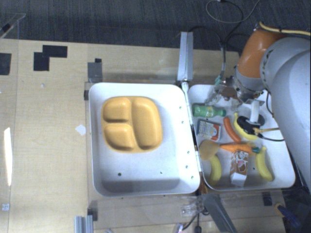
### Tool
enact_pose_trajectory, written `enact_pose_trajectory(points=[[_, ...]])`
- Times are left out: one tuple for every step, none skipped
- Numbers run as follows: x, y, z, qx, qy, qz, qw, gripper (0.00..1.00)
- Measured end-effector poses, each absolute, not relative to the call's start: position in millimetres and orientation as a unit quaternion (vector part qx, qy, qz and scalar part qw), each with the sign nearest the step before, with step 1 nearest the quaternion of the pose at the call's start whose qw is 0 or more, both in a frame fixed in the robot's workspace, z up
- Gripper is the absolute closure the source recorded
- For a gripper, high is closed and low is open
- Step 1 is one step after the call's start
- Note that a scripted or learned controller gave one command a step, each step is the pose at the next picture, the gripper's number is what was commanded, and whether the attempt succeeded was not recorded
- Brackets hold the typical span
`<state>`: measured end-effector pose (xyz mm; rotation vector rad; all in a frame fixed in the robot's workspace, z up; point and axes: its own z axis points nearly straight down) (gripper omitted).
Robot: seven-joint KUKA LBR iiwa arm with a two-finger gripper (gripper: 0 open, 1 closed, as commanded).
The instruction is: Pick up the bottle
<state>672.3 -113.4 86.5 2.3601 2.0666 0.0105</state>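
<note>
- Pale wooden bench (48, 130) is carrying two shallow white bins side by side, with dark carpet lying beyond its far edge.
- Nearest the camera, the right bin (286, 176) is holding a small carton (239, 165) standing by its front wall, with a yellow banana (215, 169) on one side of it and another banana (264, 165) on the other.
- Just behind those, an orange carrot (236, 148) is lying crosswise, and a tan rounded item (209, 148) beside it is proving hard to identify.
- Left bin (146, 178) is holding a yellow divided tray (131, 124) with three compartments.
- Further back, a red-orange piece (231, 128), a small printed packet (208, 129) and a third banana (244, 129) are crowding together, partly overlapping.
- Bottle (208, 111) is lying on its side near the right bin's back left, green with a white label band, cap end pointing right.
- Gripper (227, 92) is hanging over the bin's back edge, just beyond the bottle; whether it is wide or narrow I cannot tell, since the wrist is hiding it.
- Grey arm (289, 76) with its orange band is being cut off by the frame's right side.
</note>
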Motion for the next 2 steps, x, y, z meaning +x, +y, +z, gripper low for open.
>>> enact_pose_trajectory(points=[[675.2,-112.0,97.4,0.750,0.662,0.0051,0.004,1.00],[670.8,-39.5,259.3,0.787,0.617,0.0012,0.001,1.00]])
